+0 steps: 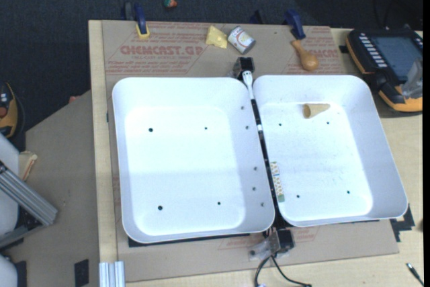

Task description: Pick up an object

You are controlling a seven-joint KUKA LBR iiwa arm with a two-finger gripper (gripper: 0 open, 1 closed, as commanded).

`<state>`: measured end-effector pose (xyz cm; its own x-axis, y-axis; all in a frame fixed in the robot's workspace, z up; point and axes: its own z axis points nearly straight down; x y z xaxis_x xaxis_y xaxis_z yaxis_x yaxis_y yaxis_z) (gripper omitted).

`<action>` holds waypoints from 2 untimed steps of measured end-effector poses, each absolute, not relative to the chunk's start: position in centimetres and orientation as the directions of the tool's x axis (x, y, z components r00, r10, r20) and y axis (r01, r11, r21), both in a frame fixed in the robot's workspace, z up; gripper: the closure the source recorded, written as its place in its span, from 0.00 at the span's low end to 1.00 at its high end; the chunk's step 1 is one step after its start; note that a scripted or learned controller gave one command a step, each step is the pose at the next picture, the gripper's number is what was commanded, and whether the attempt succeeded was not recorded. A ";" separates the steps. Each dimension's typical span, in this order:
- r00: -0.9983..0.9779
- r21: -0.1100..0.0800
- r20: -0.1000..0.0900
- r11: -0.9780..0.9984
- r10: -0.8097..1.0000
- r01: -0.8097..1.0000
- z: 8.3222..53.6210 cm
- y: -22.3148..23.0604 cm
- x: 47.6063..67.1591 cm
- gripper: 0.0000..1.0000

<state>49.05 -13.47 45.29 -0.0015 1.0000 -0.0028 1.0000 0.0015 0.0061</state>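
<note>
Tan wedge (316,109) lying in right bin (376,144).

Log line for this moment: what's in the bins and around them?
right bin: one tan piece | left bin: white floor | board behind bins: yellow piece, small can, wooden-handled tool

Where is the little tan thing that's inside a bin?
The small tan piece lies in the right bin, near its far edge, up the view. The wooden, pear-shaped object on the bench beyond that edge is its nearest neighbour.

Bright, even overhead light, mild glare on white bins (127,104), perhaps slightly soft.
</note>
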 end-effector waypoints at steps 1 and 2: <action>0.009 0.006 -0.006 -0.009 1.000 1.000 47.2 -22.1 47.8 1.00; -0.005 0.006 -0.002 0.005 1.000 1.000 48.6 -16.8 48.0 1.00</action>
<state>48.00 -16.79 48.60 -0.0045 1.0000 -0.0020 1.0000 0.0045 0.0058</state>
